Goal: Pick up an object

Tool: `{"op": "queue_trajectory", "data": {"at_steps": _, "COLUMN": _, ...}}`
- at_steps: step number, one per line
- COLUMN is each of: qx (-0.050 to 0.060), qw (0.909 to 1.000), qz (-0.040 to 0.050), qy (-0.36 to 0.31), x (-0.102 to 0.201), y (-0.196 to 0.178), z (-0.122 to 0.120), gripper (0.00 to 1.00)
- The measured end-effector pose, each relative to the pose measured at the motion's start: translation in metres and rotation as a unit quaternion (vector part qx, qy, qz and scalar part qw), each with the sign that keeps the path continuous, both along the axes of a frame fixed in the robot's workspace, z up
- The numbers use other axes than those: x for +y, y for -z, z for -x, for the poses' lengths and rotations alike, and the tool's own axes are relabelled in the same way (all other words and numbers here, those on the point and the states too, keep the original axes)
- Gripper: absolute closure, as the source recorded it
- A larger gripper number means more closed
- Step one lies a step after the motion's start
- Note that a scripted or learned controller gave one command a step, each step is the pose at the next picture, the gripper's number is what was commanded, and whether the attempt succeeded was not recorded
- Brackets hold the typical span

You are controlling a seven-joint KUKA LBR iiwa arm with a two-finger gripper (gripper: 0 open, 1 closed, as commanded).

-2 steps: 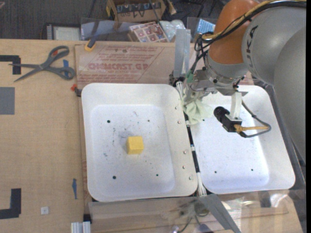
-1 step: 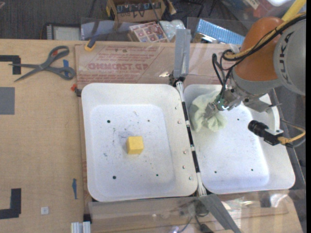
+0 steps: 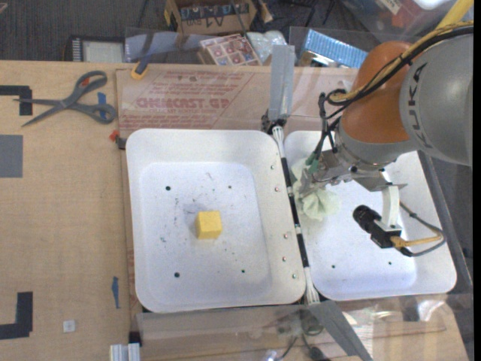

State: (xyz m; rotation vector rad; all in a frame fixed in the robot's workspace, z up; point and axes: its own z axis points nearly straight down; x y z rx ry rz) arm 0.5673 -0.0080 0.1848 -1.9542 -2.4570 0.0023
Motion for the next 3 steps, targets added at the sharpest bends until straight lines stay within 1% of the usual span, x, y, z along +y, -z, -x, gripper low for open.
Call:
{"op": "queue_trajectory", "data": {"at_steps": 1, "qx": -0.001, "qw": 1.0, "qz": 0.0005, "qy": 0.0, "x": -0.001, "y": -0.01, "z": -0.001, "gripper": 1.0}}
{"op": "queue_trajectory", "data": {"at_steps": 2, "qx": -0.003, "qw": 0.9964, "qz": 0.001, "qy": 0.085, "x": 0.019, "y": 0.0, "z": -0.011, "gripper": 1.0}}
{"op": "queue_trajectory", "data": {"at_steps": 3, "qx": -0.003, "qw": 0.9966, "qz": 0.0011, "qy": -0.082, "x": 0.011, "y": 0.0, "z": -0.076, "gripper": 1.0}}
